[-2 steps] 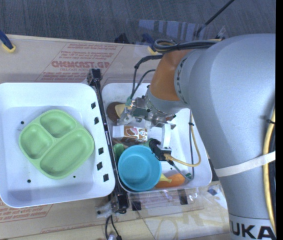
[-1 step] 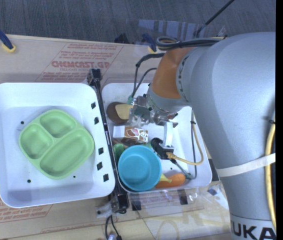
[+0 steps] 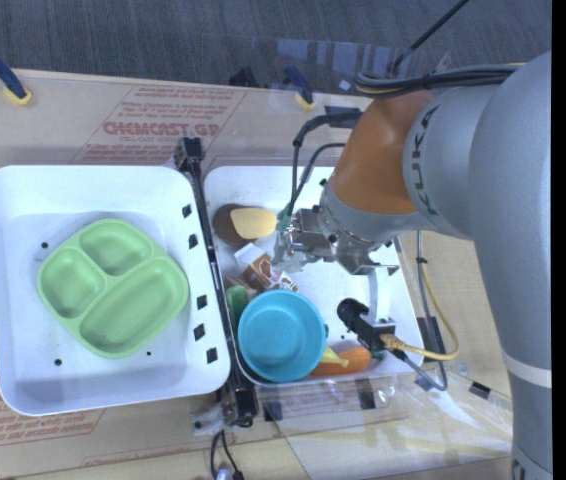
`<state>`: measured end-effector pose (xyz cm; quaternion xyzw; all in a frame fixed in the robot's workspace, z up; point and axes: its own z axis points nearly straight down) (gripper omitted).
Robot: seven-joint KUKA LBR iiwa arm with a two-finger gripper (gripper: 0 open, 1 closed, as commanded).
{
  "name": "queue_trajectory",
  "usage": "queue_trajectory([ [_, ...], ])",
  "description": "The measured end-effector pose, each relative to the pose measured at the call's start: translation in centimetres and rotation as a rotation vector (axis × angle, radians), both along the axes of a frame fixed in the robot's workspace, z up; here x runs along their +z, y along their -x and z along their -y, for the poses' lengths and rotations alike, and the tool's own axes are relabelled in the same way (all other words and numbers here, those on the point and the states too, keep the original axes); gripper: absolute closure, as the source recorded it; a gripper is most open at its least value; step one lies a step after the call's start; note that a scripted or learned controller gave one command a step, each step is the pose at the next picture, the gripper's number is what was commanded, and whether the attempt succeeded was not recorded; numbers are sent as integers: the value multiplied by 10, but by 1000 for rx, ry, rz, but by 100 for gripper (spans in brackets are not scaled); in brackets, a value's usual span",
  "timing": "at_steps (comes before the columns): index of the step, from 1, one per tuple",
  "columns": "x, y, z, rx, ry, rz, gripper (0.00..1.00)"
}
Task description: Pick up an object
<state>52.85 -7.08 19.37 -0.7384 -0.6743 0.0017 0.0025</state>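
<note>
The table (image 3: pixel 113 118) read "CHEMCAST GP"; the arm (image 3: pixel 433 148) read "KUKA". The pincer (image 3: pixel 288 253) hung over the right bin (image 3: pixel 253 180) above a blue bowl (image 3: pixel 281 335); its grip was unclear.

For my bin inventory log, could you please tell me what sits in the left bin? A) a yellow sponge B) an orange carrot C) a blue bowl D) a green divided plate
D: a green plate with three compartments lies in the left bin, while the blue bowl sits in the right bin.
</note>
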Motion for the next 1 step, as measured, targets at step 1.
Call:
queue_trajectory([
  [1, -2, 1, 0, 0, 0, -4, 0],
])
